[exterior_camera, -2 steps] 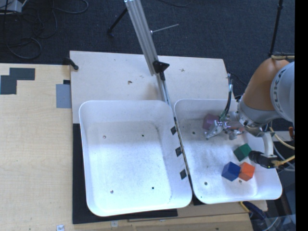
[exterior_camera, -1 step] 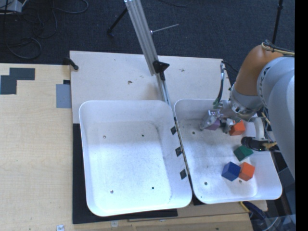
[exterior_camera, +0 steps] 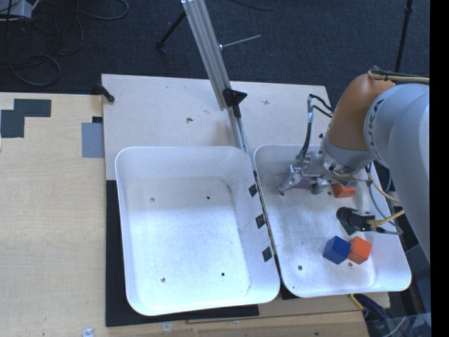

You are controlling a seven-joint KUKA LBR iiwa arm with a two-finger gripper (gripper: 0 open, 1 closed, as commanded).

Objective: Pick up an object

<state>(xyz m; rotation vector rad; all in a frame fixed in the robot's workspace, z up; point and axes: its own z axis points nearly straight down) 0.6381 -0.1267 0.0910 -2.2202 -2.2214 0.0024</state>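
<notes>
Gripper (exterior_camera: 298, 181) hangs low inside the right bin (exterior_camera: 302, 272); its opening cannot be told. Blue block (exterior_camera: 336, 250) touches orange block (exterior_camera: 360, 250) near the bin's front edge.

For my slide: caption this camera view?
KUKA arm's gripper hovers in the right bin above a blue cube and orange cube.

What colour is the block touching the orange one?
Blue, beside the orange block in the camera view.

Gripper (exterior_camera: 298, 179) low over right bin (exterior_camera: 295, 223) holding blue block (exterior_camera: 337, 249), orange block (exterior_camera: 360, 250)
</notes>
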